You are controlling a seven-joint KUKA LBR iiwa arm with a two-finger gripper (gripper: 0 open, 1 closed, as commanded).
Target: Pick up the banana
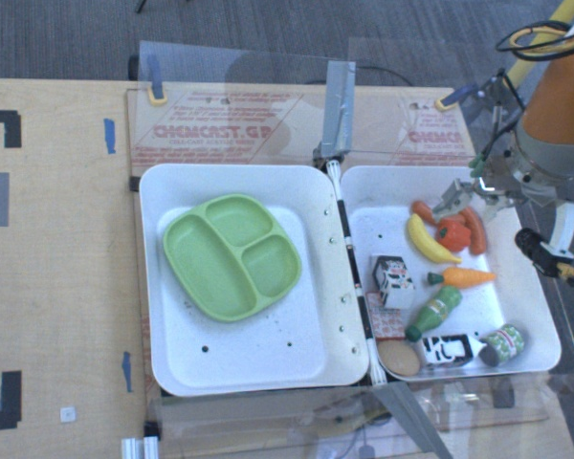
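The yellow banana [429, 240] lies in the upper part of the right bin [359, 220], curved, with a red tomato-like piece [452, 233] touching its right side. My gripper [461, 197] hangs over the bin's upper right, just above and to the right of the banana's top end. Nothing is visibly held in it. The grey arm with its orange band [558, 103] comes in from the right edge.
Around the banana in the right bin are a red sausage [475, 229], a carrot [467, 277], a green bottle [432, 313], a small carton [394, 280], a black-and-white box [448, 348], a can [503, 344] and a brown disc [399, 357]. The left bin [163, 352] holds a green divided plate [232, 255].
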